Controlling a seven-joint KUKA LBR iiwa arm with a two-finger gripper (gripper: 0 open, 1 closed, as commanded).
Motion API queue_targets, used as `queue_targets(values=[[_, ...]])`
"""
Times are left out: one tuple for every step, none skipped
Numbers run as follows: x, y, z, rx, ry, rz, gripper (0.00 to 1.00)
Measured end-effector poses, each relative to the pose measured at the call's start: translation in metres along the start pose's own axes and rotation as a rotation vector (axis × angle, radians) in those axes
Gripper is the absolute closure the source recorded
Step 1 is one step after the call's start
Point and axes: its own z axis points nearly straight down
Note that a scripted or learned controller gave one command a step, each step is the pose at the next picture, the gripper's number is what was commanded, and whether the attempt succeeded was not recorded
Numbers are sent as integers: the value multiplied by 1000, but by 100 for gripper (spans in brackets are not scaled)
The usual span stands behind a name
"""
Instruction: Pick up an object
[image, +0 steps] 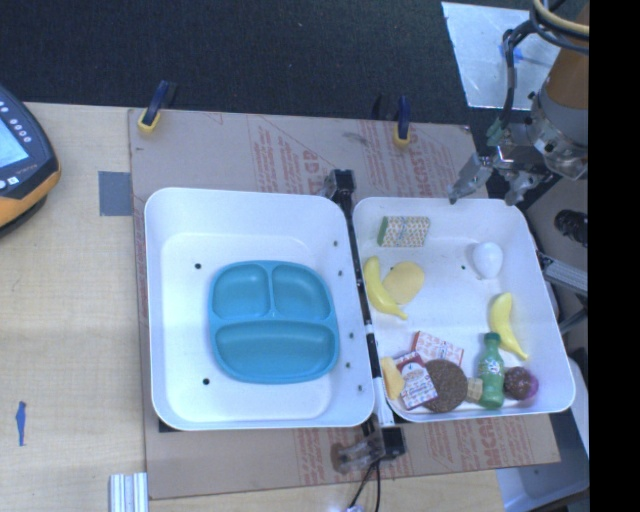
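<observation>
Camera view: the gripper (488, 184) hung above the far rim of the right bin (545, 300), its fingers (464, 186) spread apart with nothing between them. In that bin lay a white egg-shaped object (487, 259) nearest the gripper, a patterned packet (404, 231), two yellow bananas (381, 291) (505, 324), a green bottle (490, 372), a brown round cookie (445, 386) and a dark red ball (520, 383). The left bin (180, 300) held a blue divided plate (273, 322), flat at its centre.
</observation>
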Motion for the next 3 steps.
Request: queue_targets(values=[[71, -15, 81, 9, 4, -6, 0], [38, -55, 182, 10, 1, 3, 0], [37, -51, 165, 2, -2, 0, 100]])
